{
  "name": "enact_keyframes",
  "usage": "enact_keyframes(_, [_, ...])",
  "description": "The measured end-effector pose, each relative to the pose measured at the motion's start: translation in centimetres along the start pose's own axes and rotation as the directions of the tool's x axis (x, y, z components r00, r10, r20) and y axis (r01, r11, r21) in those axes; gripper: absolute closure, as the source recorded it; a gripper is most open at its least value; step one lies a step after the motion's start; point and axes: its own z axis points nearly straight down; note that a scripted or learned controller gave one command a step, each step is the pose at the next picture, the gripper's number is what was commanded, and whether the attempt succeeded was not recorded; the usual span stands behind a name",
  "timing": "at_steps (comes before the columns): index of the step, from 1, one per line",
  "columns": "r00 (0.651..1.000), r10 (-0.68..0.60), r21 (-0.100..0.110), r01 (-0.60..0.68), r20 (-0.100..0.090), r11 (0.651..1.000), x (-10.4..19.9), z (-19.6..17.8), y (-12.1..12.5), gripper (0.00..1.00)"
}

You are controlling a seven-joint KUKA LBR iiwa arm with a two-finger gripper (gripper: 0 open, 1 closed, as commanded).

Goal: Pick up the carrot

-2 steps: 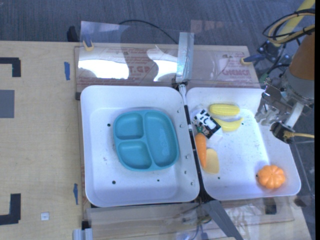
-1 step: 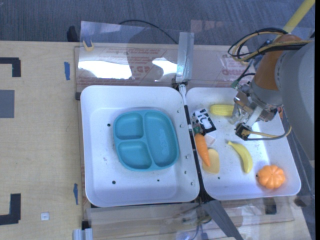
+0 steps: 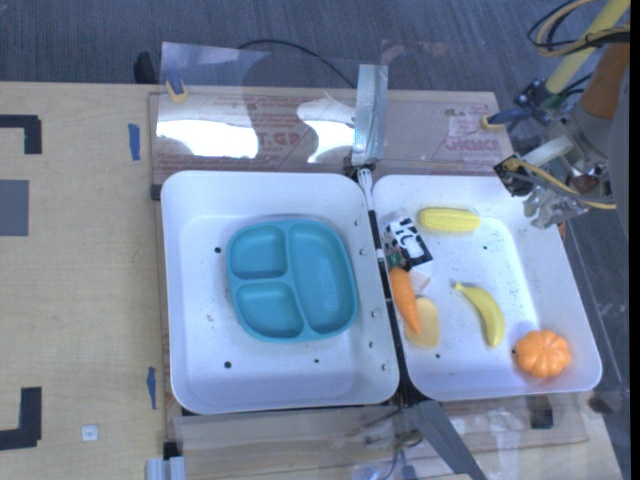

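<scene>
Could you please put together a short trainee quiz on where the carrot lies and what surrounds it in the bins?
1. True or false: the carrot lies in the blue divided plate.
2. Which item sits nearest the carrot? A) pumpkin B) pale yellow piece C) corn cob
3. Fill in: the gripper is over the right bin's ____ right corner.

Key:
1. False; it lies in the right bin, along its left wall.
2. B; it touches the carrot's lower end.
3. Far (upper), well apart from the carrot.
</scene>
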Motion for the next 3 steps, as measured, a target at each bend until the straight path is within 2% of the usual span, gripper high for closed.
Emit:
enact_keyframes(1, [0.997,0.076,0.0,-0.076,0.0,0.997,1.6,-5.7,5.9,1.0])
enact_keyframes(2, [0.993,0.116,0.008,-0.116,0.013,0.993,0.5,0.8,5.2,1.0])
enact_keyframes(3, [0.982,-0.188,0.007,0.188,0.003,0.982,0.2,-1.9,-2.1,1.0])
